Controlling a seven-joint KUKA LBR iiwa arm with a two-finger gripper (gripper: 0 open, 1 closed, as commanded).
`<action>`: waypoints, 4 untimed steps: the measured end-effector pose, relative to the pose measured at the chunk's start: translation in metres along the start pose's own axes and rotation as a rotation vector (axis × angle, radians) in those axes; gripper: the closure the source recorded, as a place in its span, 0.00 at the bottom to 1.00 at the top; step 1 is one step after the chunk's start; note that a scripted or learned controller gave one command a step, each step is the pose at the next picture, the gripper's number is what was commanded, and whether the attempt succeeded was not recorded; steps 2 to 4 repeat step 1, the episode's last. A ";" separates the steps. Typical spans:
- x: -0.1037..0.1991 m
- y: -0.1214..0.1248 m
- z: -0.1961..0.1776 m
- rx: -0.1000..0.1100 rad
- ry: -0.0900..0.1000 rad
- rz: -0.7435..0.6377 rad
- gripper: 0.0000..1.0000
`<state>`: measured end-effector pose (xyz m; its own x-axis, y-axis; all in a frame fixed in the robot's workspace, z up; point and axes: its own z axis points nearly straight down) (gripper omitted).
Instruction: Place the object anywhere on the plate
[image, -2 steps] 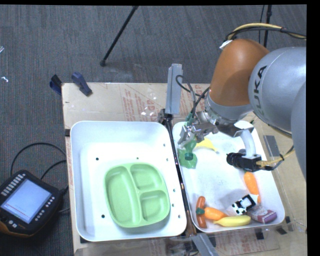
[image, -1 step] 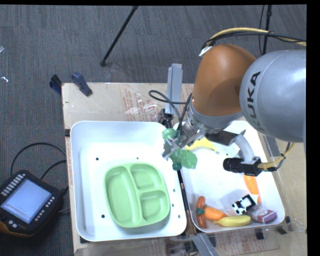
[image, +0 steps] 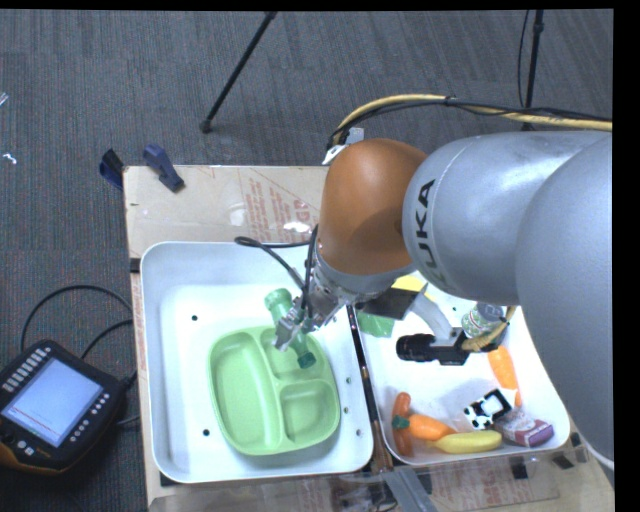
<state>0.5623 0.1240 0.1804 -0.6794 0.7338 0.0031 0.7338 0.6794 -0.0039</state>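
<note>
My claw hangs over the upper edge of the one green plate, and it seems to hold a small green bottle between its fingers, though the view is poor there. I keep it there to drop it into one of the plate's three compartments.

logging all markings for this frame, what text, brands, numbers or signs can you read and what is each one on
"KUKA": black letters running up the grey arm; the top of the word is cut off by the orange band.
Red printing on the cardboard behind the left bin: too faint to read.
Screen of the pendant on the floor: too blurred to read.
Pink packet in the right bin: print too small to read.
</note>
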 end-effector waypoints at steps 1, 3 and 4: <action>-0.001 0.000 0.000 0.000 0.000 0.002 0.00; -0.001 0.000 0.000 0.000 0.000 0.002 0.00; -0.001 0.000 0.000 0.000 0.000 0.002 0.00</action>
